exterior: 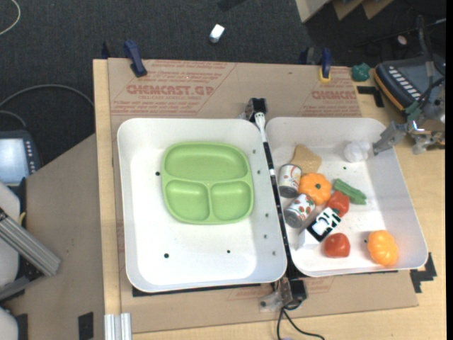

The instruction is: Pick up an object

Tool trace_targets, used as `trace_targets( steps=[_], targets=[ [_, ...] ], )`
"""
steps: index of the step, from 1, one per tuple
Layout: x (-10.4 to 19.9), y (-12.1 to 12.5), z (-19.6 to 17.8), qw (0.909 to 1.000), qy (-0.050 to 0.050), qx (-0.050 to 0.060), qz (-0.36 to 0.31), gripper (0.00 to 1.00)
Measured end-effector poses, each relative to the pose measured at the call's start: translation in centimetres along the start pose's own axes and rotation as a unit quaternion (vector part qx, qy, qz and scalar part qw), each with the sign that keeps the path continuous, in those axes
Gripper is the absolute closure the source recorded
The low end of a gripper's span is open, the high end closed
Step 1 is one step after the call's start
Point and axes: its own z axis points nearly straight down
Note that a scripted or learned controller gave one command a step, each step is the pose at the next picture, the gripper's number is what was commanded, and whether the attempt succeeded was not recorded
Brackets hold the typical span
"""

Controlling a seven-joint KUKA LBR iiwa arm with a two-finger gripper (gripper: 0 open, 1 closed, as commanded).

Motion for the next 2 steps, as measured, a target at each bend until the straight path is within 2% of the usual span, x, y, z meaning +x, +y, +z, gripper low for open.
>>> trace_targets(
  steps=[1,2],
  targets=[
    [4.5,-4.4,16.2,1.0,0.003,0.005,0.001,0.0],
    [4.2,-4.0,14.4,1.0,0.0,-0.001,0.001,1.0]
  ],
)
